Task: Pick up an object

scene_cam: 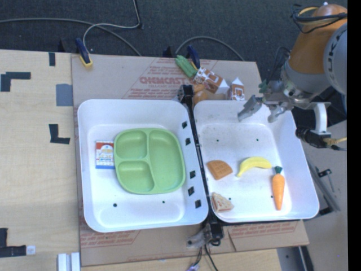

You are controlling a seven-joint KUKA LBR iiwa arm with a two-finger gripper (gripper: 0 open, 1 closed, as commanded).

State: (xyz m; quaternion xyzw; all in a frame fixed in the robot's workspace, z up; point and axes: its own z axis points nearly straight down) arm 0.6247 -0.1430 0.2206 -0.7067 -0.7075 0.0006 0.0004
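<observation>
My gripper [262,112] hangs over the far edge of the right bin [248,109], open, with nothing between its fingers. In that bin lie a yellow banana [253,165], an orange carrot [277,189] with a green top, a brown toast-like piece [219,169] and a sandwich wedge [222,202] near the front left corner. All these toys sit well in front of the gripper, apart from it.
The left bin [101,114] holds a green divided plate [150,160] and a small white card box [104,154] to its left. Small boxes and a green clamp [210,79] lie on the cardboard behind the bins. Cables run across the dark floor at the back.
</observation>
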